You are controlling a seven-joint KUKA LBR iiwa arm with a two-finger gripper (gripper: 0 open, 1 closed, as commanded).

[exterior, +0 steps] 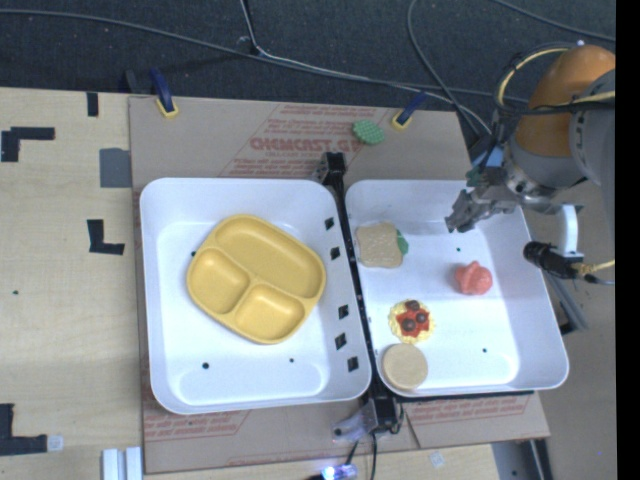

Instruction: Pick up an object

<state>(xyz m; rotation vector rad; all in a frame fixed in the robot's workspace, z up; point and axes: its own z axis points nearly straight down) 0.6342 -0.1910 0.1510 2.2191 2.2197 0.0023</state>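
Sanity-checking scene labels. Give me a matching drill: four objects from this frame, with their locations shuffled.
Things:
1. yellow plastic divided plate
2. red lumpy toy
3. round tan cookie-like disc
4. small green textured piece

Places:
A. on the brown board behind the bins
B. in the left bin
C. right bin, near front edge
D. right bin, right of centre, just below the gripper

Pairs: 1-B, 2-D, 3-C, 4-A

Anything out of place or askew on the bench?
One thing: a small green item lies on the cardboard behind the bins, outside both. The yellow divided plate sits rotated in the left bin. Food pieces in the right bin lie apart, nothing spilled.
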